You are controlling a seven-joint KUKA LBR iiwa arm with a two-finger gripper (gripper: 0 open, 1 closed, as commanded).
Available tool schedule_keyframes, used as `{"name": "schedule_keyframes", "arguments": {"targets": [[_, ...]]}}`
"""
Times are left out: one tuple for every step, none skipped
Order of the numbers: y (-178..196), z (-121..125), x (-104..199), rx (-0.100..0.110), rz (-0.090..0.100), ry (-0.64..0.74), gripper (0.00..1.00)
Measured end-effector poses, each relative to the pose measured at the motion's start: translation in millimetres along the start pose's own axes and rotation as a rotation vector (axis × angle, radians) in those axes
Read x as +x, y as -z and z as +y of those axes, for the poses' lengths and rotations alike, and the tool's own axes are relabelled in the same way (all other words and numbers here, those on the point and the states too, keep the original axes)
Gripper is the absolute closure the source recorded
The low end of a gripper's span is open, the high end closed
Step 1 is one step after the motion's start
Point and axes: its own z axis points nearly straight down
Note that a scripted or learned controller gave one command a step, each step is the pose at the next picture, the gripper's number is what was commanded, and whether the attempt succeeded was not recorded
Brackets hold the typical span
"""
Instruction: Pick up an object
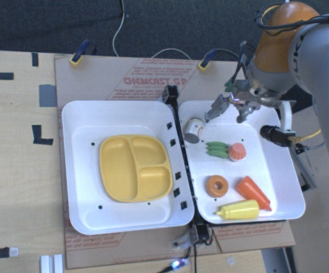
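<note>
Pincer (231,110) fingers are seen spread apart and released, with nothing between them, hanging over the upper edge of the right-hand white plastic bin (283,178) in the upper right of the frame. The grey arm with its orange band (280,30) is seen reaching in from the right edge.

Several candidate objects are found in that right bin. A small white-and-grey cylindrical cup (193,129) is lying on its side at the bin's upper left corner, just left of and below the fingertips. A green toy vegetable (216,148) and a round orange-pink toy fruit (237,152) are placed side by side (seemingly touching) near the middle. Lower down, a brown ring-shaped toy doughnut (216,185), an orange toy carrot (254,193) and a yellow toy squeeze bottle (239,210) are gathered near the bottom edge.

A yellow sectioned plastic plate (134,167) is held in the left-hand white bin (76,152). Both bins are set on a brown cardboard sheet (141,81) on the tabletop.
</note>
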Motion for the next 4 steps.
{"name": "schedule_keyframes", "arguments": {"targets": [[6, 2, 0, -0.011, -0.001, 0.002, 0.0], [-61, 1, -5, -0.005, -0.001, 0.001, 0.0], [-101, 8, -2, -0.018, 0.003, 0.002, 0.0], [-103, 14, 0, -0.038, 0.001, 0.004, 0.0]]}}
